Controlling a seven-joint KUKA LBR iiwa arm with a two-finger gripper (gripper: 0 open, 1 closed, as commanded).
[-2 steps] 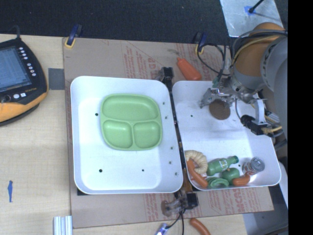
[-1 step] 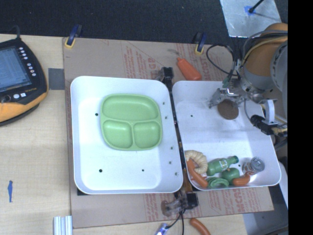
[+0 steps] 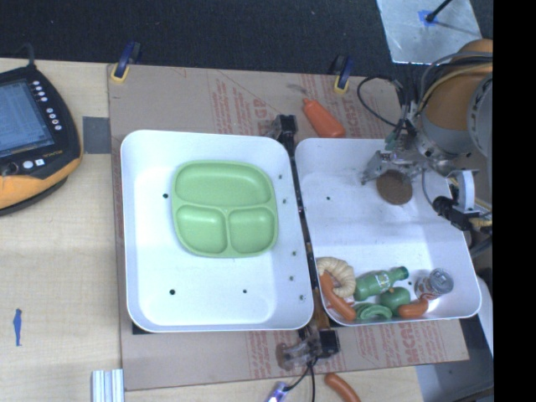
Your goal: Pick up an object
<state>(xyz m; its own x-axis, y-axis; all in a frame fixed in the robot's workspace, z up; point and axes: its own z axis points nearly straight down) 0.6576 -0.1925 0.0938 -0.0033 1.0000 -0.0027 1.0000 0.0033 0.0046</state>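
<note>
My gripper (image 3: 392, 171) hangs over the far part of the right bin (image 3: 368, 233), at the end of the grey arm with the orange band (image 3: 456, 99). A brown round object (image 3: 396, 190) lies right under it, its top edge covered by the gripper. At the bin's near edge lies a heap: a tan ring-shaped pastry (image 3: 337, 271), a green bottle (image 3: 379, 281), an orange sausage-like piece (image 3: 412, 310), small green pieces (image 3: 374, 312) and a grey-and-red round item (image 3: 435, 284).
The left bin (image 3: 151, 249) holds a green divided plate (image 3: 224, 207). An orange carrot-like object (image 3: 322, 118) lies on the bench beyond the bins, and another orange piece (image 3: 343, 385) in front of them. A teach pendant (image 3: 29, 136) rests at the far left.
</note>
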